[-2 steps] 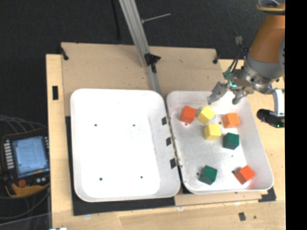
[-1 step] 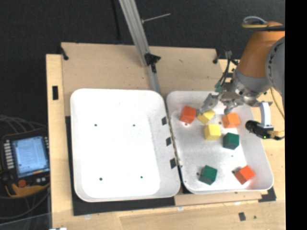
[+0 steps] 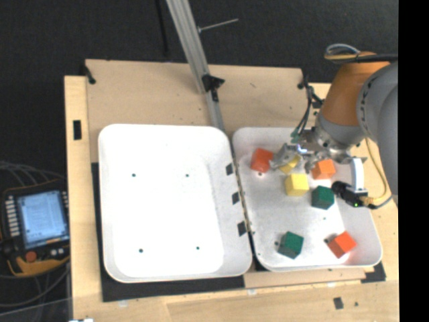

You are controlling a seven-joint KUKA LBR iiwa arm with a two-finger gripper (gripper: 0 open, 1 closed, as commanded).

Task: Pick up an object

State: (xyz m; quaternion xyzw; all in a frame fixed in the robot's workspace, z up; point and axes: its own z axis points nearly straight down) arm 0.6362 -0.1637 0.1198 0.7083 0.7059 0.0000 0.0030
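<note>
Wooden bench (image 3: 154, 96) bears two white bins (image 3: 167, 200); fingers' (image 3: 293, 158) spread I cannot tell.

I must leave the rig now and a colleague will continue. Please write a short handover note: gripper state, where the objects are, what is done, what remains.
Gripper: low over the right bin, near its upper left part; whether the jaws are open or shut cannot be told, and no object is seen held.
Objects, all in the right bin: orange cube left of the gripper, yellow cube just below it, another orange cube to its right, green cube, second green cube and a third orange cube near the front.
Done: nothing visibly lifted.
Left: grasp and lift one object.
</note>
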